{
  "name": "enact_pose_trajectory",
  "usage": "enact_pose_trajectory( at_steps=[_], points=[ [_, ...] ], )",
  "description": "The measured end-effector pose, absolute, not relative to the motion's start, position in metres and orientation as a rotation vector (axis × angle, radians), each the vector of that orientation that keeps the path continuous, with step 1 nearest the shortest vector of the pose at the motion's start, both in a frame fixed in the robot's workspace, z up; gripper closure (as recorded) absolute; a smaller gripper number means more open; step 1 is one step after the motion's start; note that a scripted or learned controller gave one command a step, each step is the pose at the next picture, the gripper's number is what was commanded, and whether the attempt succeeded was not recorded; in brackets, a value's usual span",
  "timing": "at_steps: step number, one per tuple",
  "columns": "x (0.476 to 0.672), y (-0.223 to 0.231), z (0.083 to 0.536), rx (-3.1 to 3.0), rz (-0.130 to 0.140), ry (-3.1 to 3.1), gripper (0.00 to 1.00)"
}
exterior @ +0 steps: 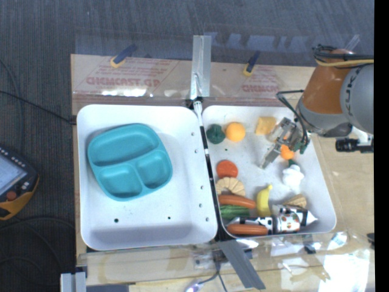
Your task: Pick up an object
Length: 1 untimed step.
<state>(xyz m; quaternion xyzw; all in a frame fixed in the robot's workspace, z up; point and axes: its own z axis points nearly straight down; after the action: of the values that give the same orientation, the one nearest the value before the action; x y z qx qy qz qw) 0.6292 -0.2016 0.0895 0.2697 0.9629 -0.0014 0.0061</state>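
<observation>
In left bin point(109, 224): blue tray point(129, 160). Right bin point(321, 190): toy food, banana point(264, 198).

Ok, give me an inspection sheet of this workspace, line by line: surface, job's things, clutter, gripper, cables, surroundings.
Surface: wooden bench bearing two shallow white bins, left bin and right bin, side by side.
Job's things: in the right bin, an orange ball, dark green round piece, yellow block, yellow toy banana, white lumpy piece and more toy food crowded at the near end.
Clutter: blue three-compartment plastic tray in the left bin.
Gripper: two-finger gripper low over the right bin, a small orange piece at its tip; grasp unclear.
Cables: black cable across the floor, left.
Surroundings: dark carpet; handheld pendant at left edge.
</observation>
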Motion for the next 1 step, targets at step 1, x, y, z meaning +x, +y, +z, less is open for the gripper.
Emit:
enact_pose_trajectory(
  at_steps=[1],
  points=[
    [0.5530,-0.1681,0.0904,0.823,-0.002,3.022,0.00]
  ],
)
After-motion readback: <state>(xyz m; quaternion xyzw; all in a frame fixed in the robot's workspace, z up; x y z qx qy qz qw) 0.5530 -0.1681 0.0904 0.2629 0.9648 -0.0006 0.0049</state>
